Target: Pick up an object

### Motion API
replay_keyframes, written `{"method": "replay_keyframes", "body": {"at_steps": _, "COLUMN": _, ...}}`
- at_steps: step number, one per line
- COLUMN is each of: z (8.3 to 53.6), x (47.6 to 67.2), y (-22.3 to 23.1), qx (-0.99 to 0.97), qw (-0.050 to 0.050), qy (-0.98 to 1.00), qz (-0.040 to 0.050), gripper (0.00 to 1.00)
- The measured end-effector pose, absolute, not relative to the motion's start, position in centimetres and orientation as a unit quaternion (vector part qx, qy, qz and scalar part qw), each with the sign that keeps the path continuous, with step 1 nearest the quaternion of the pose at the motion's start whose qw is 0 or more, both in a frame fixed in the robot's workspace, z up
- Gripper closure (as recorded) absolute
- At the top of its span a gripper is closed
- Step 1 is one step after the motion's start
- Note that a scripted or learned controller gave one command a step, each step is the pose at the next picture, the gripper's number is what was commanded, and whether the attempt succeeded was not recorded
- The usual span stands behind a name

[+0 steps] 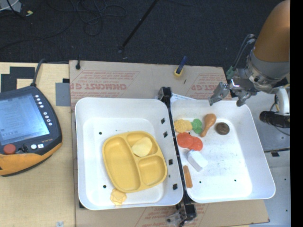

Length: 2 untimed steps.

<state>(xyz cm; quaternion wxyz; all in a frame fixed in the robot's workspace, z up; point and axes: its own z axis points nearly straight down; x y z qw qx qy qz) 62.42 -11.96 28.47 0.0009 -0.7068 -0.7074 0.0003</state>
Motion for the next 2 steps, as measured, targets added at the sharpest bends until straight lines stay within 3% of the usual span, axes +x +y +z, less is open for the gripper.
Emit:
{"method": "replay_keyframes", "body": {"at_steps": 1, "z": 23.4, "x": 58.5, "y": -4.1, "qx": -0.705, "qw": 0.005, "qy": -0.709, "qz": 0.002, "gripper": 0.0}}
{"method": "replay_keyframes", "body": {"at_steps": 2, "z": 29.8, "x": 52.3, "y": 1.7, "qx": -0.705, "qw": 0.002, "qy": -0.709, "qz": 0.0, "gripper": 0.0}}
